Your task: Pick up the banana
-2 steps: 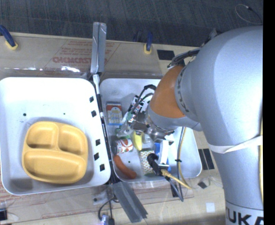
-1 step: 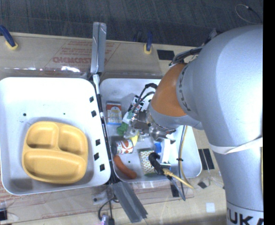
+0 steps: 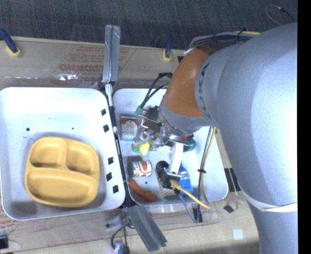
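A small yellow piece, likely the banana (image 3: 141, 148), shows in the right bin (image 3: 214, 180) near its middle. Most of it is hidden by the gripper (image 3: 144, 137), which hangs directly over it from the grey arm with the orange band. I cannot make out whether the yellow piece is touched or gripped.
The right bin also holds a small red-and-white packet (image 3: 127, 128), a tin can (image 3: 141, 168), a red-brown sausage (image 3: 142, 191) at the front and a blue item (image 3: 184, 177) under the wrist. A yellow divided tray (image 3: 63, 171) lies in the left bin (image 3: 49, 105).
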Tool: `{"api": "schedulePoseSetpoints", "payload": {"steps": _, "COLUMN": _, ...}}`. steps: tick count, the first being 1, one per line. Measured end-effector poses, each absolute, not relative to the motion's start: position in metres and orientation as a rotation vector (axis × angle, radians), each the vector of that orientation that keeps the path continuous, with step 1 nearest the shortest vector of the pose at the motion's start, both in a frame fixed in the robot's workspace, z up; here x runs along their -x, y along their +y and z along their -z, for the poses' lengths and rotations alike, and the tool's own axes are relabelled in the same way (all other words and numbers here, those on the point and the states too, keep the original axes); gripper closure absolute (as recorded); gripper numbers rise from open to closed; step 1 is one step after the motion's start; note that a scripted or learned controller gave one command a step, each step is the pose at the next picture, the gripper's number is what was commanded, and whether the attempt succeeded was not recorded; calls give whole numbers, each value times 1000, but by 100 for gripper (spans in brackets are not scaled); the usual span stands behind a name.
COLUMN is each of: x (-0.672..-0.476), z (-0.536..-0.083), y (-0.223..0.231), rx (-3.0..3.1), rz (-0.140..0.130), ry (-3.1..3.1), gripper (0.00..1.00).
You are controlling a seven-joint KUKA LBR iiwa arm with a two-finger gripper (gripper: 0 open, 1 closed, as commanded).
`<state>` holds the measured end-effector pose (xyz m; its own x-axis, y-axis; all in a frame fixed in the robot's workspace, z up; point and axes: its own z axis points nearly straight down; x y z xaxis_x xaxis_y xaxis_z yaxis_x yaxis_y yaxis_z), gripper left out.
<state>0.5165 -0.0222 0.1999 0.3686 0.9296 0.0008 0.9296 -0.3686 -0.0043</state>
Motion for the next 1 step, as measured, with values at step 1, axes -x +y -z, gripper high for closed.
{"api": "schedulePoseSetpoints", "payload": {"steps": 1, "x": -589, "z": -258, "y": 21, "rx": 2550, "rz": -6, "ry": -1830, "gripper": 100}}
